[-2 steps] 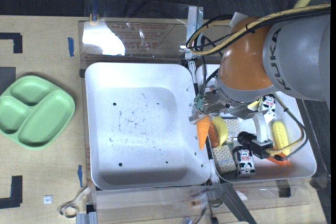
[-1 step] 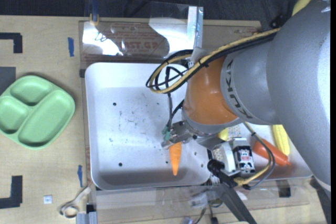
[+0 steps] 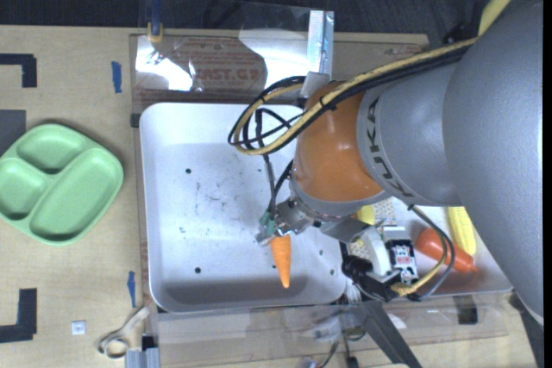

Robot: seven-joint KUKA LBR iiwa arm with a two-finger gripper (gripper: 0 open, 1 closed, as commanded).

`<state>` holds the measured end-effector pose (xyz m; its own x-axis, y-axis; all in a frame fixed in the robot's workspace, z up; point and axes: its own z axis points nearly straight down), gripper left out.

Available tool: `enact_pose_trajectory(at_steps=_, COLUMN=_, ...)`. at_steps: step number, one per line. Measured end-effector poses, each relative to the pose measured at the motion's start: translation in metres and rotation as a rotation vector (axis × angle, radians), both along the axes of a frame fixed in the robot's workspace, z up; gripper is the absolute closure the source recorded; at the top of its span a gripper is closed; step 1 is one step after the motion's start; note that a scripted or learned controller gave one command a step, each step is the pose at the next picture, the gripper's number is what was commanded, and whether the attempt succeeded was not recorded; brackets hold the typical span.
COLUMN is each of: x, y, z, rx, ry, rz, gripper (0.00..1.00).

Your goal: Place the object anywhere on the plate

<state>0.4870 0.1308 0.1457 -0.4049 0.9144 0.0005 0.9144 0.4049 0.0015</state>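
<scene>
From above, a pale wooden bench [image 3: 69,47] carries black tape corner marks and short strips of blue tape, and beyond its far edge the floor is dark. A shallow white bin [image 3: 172,185] sits in the middle of the bench, its floor scuffed and speckled with small dark spots. A clear plastic sheet [image 3: 233,47] stands along its far side, catching glare. To the left of the bin, well apart from it, lies a light green divided plate [image 3: 60,183] with three compartments.

The grey arm [image 3: 466,125] reaches in from the right, its orange band [image 3: 332,155] over the bin's right part, with black and yellow cables [image 3: 267,121] looped beside it. The gripper [image 3: 278,228] points down at the bin's near right area, and the thick top end of a toy carrot [image 3: 282,260] sits right at its fingertips. Whether the fingers are actually clamped on it cannot be told from here.

The carrot is bright orange, tapering to a point that aims toward the bin's near wall, with a bit of green at its top. It is inside the white bin, far from the plate.

To the right, partly under the arm, lie a yellow corn cob [image 3: 463,227] and another orange-red item [image 3: 435,247].
</scene>
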Motion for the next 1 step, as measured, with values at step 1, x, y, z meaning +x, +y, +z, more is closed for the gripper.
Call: enact_pose_trajectory(at_steps=1, x=0.0000, y=-0.0002, z=0.0001, rx=0.000, ry=0.000, rz=0.000, gripper=0.00)
